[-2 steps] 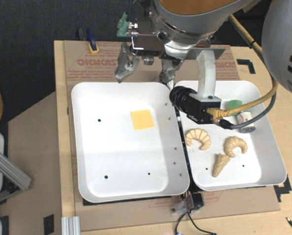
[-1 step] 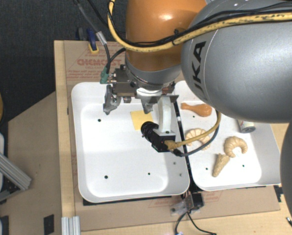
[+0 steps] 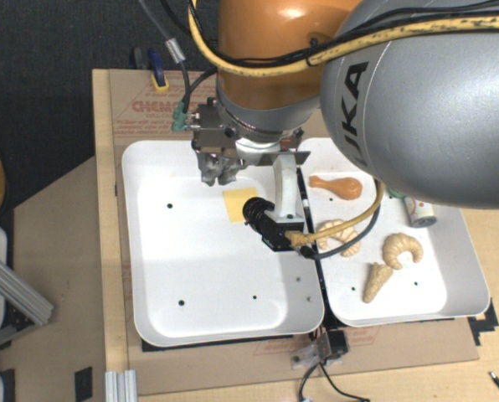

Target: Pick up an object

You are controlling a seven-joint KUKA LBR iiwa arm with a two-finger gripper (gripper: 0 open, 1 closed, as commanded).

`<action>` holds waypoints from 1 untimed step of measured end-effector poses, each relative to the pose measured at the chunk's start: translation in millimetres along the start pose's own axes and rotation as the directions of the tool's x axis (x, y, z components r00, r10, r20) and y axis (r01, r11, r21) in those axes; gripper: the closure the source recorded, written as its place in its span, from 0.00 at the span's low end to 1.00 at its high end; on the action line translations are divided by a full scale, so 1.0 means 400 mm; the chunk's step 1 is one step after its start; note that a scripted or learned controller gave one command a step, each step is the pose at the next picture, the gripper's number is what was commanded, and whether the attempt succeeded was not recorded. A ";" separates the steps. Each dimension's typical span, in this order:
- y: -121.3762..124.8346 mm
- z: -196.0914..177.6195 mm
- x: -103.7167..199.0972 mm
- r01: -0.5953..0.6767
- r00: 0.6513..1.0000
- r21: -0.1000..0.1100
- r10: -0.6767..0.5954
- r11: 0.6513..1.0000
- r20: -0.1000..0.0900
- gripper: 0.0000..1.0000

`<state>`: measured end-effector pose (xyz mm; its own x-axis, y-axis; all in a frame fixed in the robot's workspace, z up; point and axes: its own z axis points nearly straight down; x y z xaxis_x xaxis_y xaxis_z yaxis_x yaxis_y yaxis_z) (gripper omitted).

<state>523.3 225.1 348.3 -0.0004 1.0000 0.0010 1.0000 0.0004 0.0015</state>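
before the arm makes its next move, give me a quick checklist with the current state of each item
1. Gripper over the left bin: ok.
2. Target close by: yellow cheese slice lies flat just right of the gripper: ok.
3. Something between the fingers: cannot tell, the wrist blocks the view.
4. Black cable fitting touches the slice's right edge and may snag: not ok.
5. Other objects apart in the right bin: chicken drumstick, croissant, ice cream cone: ok.

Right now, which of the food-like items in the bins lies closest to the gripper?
The flat yellow slice in the left bin, just beside the gripper. The drumstick, croissant and cone all lie in the right bin.
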 end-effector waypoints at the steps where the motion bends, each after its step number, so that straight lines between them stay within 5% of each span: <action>1: 0.001 -0.025 0.002 0.001 1.000 -0.001 -0.001 1.000 0.000 1.00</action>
<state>523.5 225.7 358.5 -0.0015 1.0000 0.0011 1.0000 0.0015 0.0029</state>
